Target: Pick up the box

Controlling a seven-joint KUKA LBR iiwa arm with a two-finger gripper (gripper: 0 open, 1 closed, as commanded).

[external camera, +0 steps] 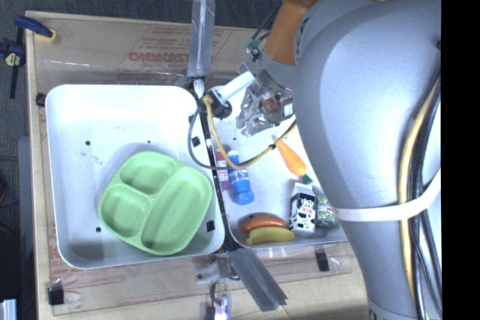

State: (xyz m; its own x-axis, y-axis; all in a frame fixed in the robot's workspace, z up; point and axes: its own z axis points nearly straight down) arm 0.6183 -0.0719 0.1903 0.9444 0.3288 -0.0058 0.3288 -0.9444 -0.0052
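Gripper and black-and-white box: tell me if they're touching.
Apart. The camera view shows the gripper near the right bin's far end, with bare bin floor and a carrot between it and the box.

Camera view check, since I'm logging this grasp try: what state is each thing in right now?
Gripper: above the right bin's far end, nothing seen between its fingers.
Box: cow-patterned carton, upright in the right bin, not gripped.
Green plate: three compartments, lying face up in the left bin.
Blue bottle: lying on its side.
Carrot: lying flat.
Banana: lying flat near the front wall.
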